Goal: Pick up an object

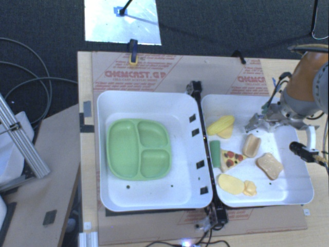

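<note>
We record two white bins side by side on the bench. The left bin (110,184) holds a green divided plate (138,149), lying flat near its middle. The right bin (298,189) holds the loose items: a yellow banana-shaped piece (221,126) at the upper left, a green strip (215,152) along the left wall, a pizza slice (233,159) just beside the strip, a tan bread roll (251,145) near the centre, a slice of toast (270,165) to its lower right, and at the bottom a flat yellow piece (231,184) touching a small yellow lump (250,188). We note the gripper (255,122) over the upper part of the right bin, just above the bread roll and right of the banana-shaped piece; nothing sits between its fingers, and we cannot tell how wide they stand.
</note>
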`<state>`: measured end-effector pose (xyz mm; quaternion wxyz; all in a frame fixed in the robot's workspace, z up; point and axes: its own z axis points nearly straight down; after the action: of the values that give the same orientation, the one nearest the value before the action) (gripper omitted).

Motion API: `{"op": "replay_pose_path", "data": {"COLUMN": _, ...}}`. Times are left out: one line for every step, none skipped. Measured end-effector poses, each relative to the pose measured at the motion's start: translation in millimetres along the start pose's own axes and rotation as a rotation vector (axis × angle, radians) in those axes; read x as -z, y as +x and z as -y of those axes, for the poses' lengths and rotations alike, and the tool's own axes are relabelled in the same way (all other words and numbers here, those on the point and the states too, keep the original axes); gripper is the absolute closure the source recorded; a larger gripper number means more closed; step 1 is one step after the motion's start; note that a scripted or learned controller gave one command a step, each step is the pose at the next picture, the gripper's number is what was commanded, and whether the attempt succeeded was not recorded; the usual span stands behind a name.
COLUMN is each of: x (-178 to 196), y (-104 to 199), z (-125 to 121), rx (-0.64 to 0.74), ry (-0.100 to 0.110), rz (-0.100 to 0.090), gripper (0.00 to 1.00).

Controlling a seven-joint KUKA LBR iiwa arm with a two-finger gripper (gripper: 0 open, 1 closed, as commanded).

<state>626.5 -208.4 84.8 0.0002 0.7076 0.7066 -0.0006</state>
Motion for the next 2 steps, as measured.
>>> {"op": "replay_pose_path", "data": {"x": 1.5, "y": 2.6, "z": -44.7, "rx": 0.007, "ry": -0.006, "rz": 0.000, "gripper": 0.00}}
{"op": "replay_pose_path", "data": {"x": -0.5, "y": 8.2, "z": 33.0, "rx": 0.000, "ry": 0.004, "rz": -0.003, "gripper": 0.00}}
